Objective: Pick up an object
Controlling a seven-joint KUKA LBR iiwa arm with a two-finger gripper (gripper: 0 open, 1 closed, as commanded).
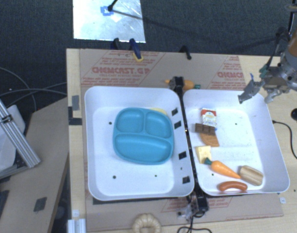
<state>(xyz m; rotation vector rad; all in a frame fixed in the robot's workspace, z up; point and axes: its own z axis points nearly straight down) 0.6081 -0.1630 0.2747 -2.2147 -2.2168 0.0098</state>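
My gripper (259,95) hangs open over the far right corner of the right bin (270,130), its two grey fingers spread and nothing between them. Below it in that bin lie a red-and-white carton (208,116), a brown chocolate bar (205,128) on a tan cracker (211,139), a pale cheese wedge (203,154), an orange carrot (223,168), a bread roll (251,174) and a red sausage (232,186). All the food lies left of and nearer than the gripper.
The left bin (97,130) holds a blue divided plate (142,135) with a yellow item (159,110) peeking out behind it. A black divider (183,130) runs between the bins. A braided ring (147,223) lies at the bench's front edge.
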